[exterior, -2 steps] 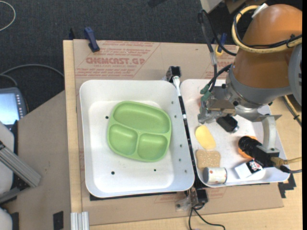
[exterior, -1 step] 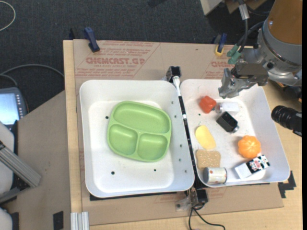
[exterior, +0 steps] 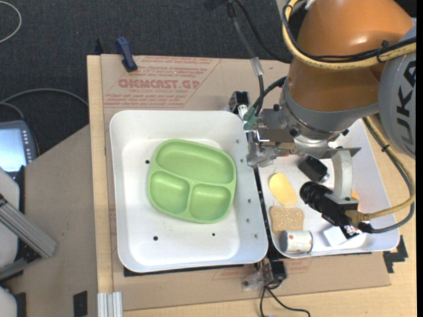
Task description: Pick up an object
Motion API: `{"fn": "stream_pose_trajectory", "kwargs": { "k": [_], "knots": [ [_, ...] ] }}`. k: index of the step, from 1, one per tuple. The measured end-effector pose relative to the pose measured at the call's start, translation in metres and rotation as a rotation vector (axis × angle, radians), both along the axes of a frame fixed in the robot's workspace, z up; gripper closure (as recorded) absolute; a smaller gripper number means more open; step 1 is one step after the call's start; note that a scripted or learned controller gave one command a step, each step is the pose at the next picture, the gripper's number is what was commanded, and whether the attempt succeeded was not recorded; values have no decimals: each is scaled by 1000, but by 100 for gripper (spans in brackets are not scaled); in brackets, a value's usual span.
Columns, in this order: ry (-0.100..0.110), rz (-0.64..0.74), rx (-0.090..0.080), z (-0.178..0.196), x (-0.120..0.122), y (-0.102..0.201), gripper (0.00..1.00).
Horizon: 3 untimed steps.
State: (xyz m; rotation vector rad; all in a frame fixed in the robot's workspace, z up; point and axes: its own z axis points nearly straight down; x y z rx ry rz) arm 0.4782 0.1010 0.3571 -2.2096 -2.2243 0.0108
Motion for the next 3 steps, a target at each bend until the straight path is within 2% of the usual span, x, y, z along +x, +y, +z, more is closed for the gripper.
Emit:
{"fn": "stream_pose_trajectory", "kwargs": {
  "k": [1, 2, 3],
  "knots": [
    [-11, -5, 0, 15, 1, -4, 100],
    [-2, 1, 0, -37, 0, 75, 100],
    [-6, -13, -1, -43, 1, 15, 100]
  ]
}}
